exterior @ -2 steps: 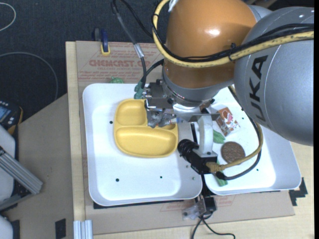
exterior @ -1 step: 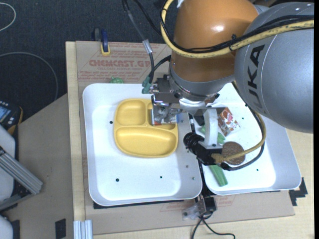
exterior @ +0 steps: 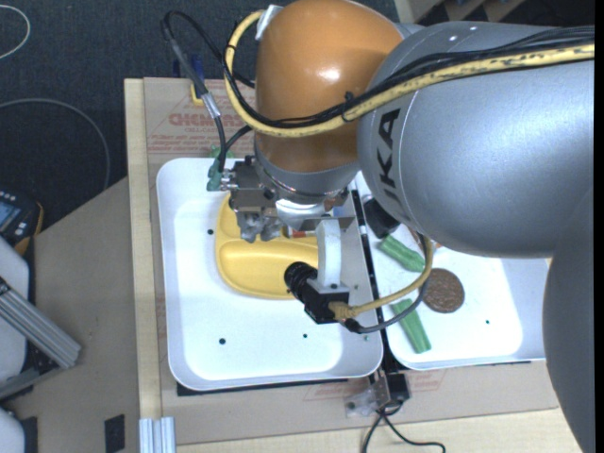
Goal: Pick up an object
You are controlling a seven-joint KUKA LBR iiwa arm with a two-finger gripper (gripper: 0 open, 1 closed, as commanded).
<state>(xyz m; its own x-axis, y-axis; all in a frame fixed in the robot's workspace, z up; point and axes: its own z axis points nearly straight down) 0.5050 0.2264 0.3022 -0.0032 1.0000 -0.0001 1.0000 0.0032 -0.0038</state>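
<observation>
The gripper (exterior: 253,217) hangs low over the left bin (exterior: 189,338), right above the upper end of the yellow banana-shaped object (exterior: 247,267), which curves away toward the bin's middle, and whether it grips anything I cannot tell.

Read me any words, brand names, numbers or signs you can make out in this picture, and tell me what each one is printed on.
"KA": black letters, the visible end of a longer marking, on the grey arm.
Red print on the cardboard sheet under the bins: too blurred to read.
Yellow object, green pieces, brown disc and left bin: no text visible.
</observation>
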